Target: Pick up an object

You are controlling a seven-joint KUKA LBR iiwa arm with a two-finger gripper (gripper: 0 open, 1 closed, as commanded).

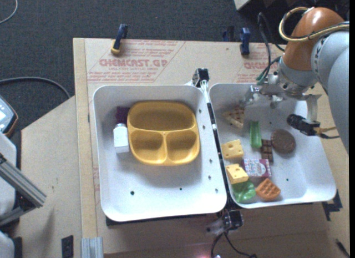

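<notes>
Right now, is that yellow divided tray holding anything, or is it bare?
Bare. The yellow tray in the left bin shows all three compartments plain yellow; the small white bottle stands beside it, outside its rim.

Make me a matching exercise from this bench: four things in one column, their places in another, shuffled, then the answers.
Things:
1. yellow divided tray
2. small white bottle
3. brown round cookie
4. waffle piece

Places:
A. right bin, near its front edge, beside a green item
B. left bin, filling its middle
C. left bin, against the tray's left side
D. right bin, toward its right wall

Pairs: 1-B, 2-C, 3-D, 4-A
</notes>
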